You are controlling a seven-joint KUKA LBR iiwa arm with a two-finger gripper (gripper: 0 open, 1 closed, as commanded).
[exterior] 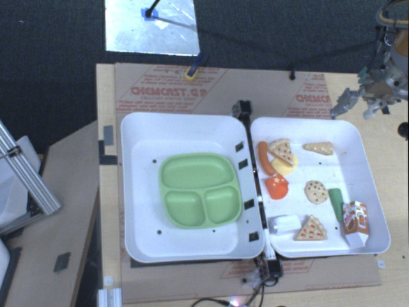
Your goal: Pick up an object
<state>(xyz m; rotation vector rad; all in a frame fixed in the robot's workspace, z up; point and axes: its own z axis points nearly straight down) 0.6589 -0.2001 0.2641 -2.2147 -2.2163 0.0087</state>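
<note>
Gripper (358,104) hangs beyond the right bin's (358,139) far rim, fingers apart and empty. Toy foods lie crowded there, pizza slice (281,151) touching hot dog (265,157), so a descent could nudge neighbours. Cardboard (167,85) underneath seems to read "CHEMCAST GP".

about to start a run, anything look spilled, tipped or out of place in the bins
Nothing looks spilled or damaged. The green divided tray sits a little askew in the left bin. The toy foods lie scattered in the right bin, with the small carton on its side.
</note>
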